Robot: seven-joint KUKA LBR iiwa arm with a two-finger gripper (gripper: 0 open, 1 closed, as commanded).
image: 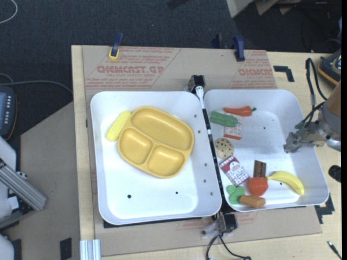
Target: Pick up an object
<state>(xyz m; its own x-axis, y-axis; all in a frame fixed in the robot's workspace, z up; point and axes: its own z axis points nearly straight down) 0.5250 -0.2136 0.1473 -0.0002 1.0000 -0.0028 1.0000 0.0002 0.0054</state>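
Observation:
My gripper (293, 142) hangs over the right side of the right bin (271, 104), reaching in from the right edge of the camera view. Nothing shows in its grasp. Below it, a yellow banana (288, 181) lies near the bin's front right corner. A red tomato (258, 186) and a brown chocolate bar (260, 168) sit to the banana's left. A red and white carton (235, 171), a cookie (223, 145), a green packet (224, 118) and a red chili pepper (239, 111) line the bin's left half.
The left bin (108, 161) holds a yellow divided plate (154, 141) with a corn cob (117, 125) beside it. A green toy (235, 192) and an orange sausage-like piece (252, 201) lie at the right bin's front. A black divider rail (208, 140) runs between the bins.

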